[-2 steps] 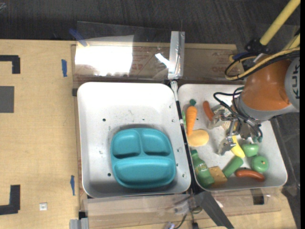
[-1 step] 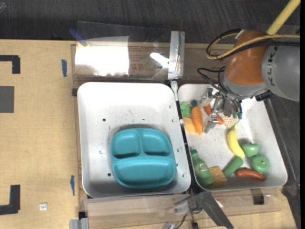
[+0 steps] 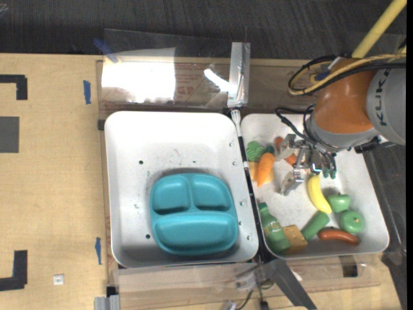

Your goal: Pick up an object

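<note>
Banana (image 3: pixel 318 194) is the thing I would go for: it lies in the right bin (image 3: pixel 374 237), its long axis running from upper left to lower right, and its upper end sits just beside and slightly right of my tool (image 3: pixel 295 175). That is the relation the next move turns on, as I judge it: the tool hangs just up and left of the banana, so a short shift toward the lower right would put it over the fruit, and the fingers would need to close across the narrow width, not along the length. From this slanted view I cannot tell whether the tool is wide or narrow, and I see nothing between its tips. Left of the tool an orange carrot (image 3: pixel 264 170) lies close to the bin's left wall, with a green piece (image 3: pixel 255 151) above it. Beyond the banana's lower end sit a green apple (image 3: pixel 352 222), another round green fruit (image 3: pixel 338 203), a green pepper (image 3: pixel 315 225), a red sausage-shaped piece (image 3: pixel 337 236) and a tan block (image 3: pixel 295 236) beside more green (image 3: pixel 273 231). The crowding there could foul a grasp. The left bin (image 3: pixel 122 134) holds a teal divided tray (image 3: pixel 192 213), well apart from the arm (image 3: pixel 361 108).
</note>
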Robot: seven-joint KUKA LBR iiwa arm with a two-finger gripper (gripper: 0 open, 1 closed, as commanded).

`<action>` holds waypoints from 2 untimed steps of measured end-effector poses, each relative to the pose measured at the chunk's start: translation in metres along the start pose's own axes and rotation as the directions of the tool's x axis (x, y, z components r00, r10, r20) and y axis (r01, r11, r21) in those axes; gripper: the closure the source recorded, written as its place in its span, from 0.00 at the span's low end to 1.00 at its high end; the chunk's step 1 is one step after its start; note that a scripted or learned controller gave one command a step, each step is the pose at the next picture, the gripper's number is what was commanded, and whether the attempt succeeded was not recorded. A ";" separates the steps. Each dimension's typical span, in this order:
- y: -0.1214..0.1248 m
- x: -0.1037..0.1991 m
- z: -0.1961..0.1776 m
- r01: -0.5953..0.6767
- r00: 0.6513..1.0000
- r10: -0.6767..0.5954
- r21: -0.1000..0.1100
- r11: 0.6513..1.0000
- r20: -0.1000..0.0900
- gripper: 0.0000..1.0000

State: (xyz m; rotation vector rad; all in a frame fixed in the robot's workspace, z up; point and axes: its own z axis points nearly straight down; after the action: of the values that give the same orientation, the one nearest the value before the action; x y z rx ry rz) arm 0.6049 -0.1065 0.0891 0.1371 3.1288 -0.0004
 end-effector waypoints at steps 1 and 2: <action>0.011 -0.007 0.000 0.054 0.999 -0.054 0.002 0.999 0.004 0.00; -0.012 0.066 -0.001 0.142 0.990 -0.142 0.001 0.990 0.001 0.00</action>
State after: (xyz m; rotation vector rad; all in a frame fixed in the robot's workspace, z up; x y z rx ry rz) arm 0.5379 -0.1128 0.0896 -0.0860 3.1291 -0.0027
